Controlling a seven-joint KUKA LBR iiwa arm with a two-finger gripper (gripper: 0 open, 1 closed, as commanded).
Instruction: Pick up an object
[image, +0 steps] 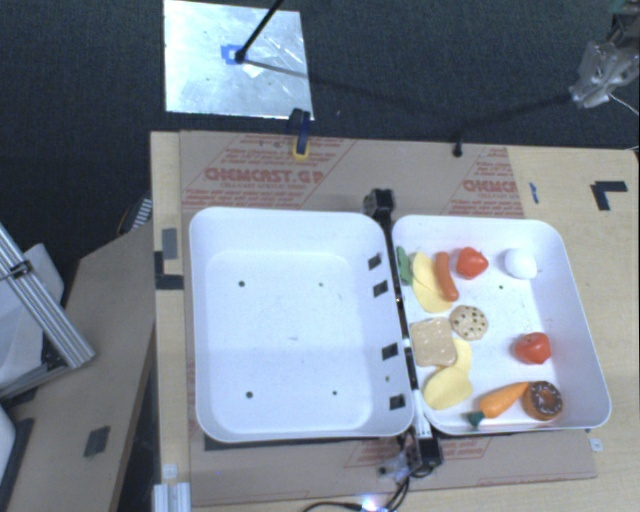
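We see 2 white bins side by side on the bench (260, 160). The left bin (290, 325) has bare white floor. The right bin (580, 330) holds all the toy food.

Along its left wall lies a green piece (404, 265), with a yellow slice (428, 285) just beside it and an orange sausage (445, 277) lying across that slice. A tomato (471, 262) sits near the top, and a white egg (520, 263) lies to its right, apart from it. In the middle a cookie (468, 321) touches a slice of toast (433, 342). Below the toast lies a second yellow piece (449, 385). A red fruit (533, 347) sits alone toward the right wall. At the lower edge a carrot (503, 399) lies tilted, its tip just beside a chocolate doughnut (543, 400).

The gripper (603, 72) sits at the upper right corner, well apart from both bins and above the dark floor. It is small and blurred there, so we cannot tell whether it is open or closed, and nothing shows in its grasp.
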